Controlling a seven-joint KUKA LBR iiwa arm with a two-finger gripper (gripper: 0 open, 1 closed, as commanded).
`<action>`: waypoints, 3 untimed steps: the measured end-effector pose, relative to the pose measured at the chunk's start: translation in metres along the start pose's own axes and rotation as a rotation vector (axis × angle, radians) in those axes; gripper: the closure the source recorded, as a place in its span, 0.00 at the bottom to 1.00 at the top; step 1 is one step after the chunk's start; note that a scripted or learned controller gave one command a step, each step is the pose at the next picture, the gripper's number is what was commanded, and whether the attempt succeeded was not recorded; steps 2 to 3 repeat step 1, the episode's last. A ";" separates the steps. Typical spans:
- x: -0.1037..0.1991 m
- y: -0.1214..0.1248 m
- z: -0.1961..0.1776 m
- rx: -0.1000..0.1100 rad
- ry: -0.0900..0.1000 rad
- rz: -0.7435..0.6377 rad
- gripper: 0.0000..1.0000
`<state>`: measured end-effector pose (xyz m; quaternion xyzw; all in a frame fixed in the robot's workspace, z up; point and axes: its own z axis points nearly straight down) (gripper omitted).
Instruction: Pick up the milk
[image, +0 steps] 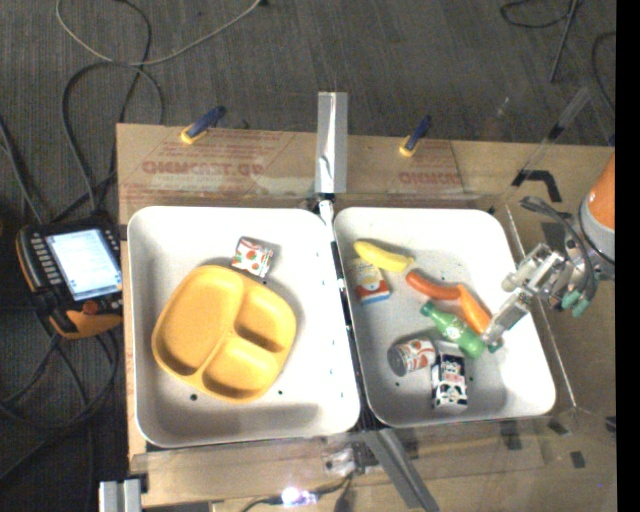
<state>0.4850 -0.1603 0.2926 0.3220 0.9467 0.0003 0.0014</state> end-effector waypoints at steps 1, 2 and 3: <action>0.036 0.044 0.116 0.002 0.005 -0.101 0.00; 0.036 0.044 0.116 0.002 0.005 -0.101 0.00; 0.036 0.044 0.116 0.002 0.005 -0.101 0.00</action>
